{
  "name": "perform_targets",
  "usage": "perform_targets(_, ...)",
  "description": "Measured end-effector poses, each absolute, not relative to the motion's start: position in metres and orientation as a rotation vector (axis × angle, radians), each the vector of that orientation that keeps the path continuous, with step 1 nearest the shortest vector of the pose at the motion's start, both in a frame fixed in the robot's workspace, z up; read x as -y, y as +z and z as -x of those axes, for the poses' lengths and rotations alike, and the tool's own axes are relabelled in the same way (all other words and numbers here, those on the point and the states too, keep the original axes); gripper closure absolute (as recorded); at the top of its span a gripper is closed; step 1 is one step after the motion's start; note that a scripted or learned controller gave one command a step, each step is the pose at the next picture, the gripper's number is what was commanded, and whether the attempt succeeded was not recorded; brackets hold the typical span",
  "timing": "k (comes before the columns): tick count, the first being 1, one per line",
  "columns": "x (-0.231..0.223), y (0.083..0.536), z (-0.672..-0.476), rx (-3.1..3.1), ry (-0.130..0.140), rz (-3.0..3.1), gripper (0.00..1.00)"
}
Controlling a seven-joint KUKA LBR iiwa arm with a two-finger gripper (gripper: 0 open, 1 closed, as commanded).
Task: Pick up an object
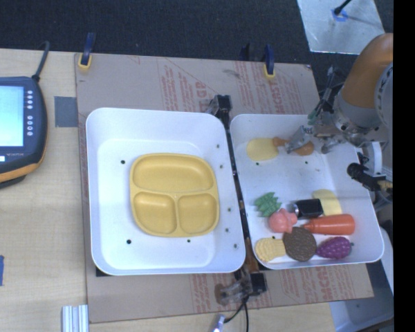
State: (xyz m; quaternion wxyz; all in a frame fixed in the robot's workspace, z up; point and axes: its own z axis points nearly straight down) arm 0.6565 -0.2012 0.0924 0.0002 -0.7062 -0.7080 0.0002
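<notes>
- Judging from the picture, the pale yellow toy (pixel 262 149) lying at about eleven o'clock in the right bin (pixel 373 251) is taken as the thing nearest to being picked; a small orange-brown piece (pixel 303 149) lies just beside it at its three o'clock.
- The yellow toy is judged to be light, stiff moulded plastic, smooth and somewhat slippery, and not fragile; it would best be taken across its narrower width, from above.
- The gripper (pixel 306 138) is seen at about one o'clock in the right bin, low over the orange-brown piece; whether the pincer is open, closed or gripping anything cannot be told, as the parts are small and blurred.
- Other candidates are heaped at about five o'clock in the same bin: a green leafy piece (pixel 267 203), a pink piece (pixel 282 220), a small black block (pixel 308 208), an orange carrot (pixel 329 224), a brown disc (pixel 299 244), a tan cracker (pixel 268 250) and a purple bunch of grapes (pixel 334 247). These touch or overlap, so a clean grip there is judged harder.
- The bin floor is smooth, white and shallow-walled, so a nudged toy is likely to slide.
- Open room is left around the yellow toy toward six o'clock, while the far wall stands close at twelve o'clock.
- The left bin (pixel 100 185) holds a yellow divided tray (pixel 174 194).
</notes>
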Motion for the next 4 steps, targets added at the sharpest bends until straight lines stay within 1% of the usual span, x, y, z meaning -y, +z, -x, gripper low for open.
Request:
perform_targets(1, 0.144, 0.092, -0.656, 2.225, 0.004, 2.214, 0.0)
perform_targets(2, 0.212, 0.092, -0.656, 2.223, 0.001, 2.218, 0.0)
perform_targets(3, 0.164, 0.092, -0.656, 2.225, 0.004, 2.214, 0.0)
perform_targets(4, 0.208, 0.092, -0.655, 2.223, 0.001, 2.219, 0.0)
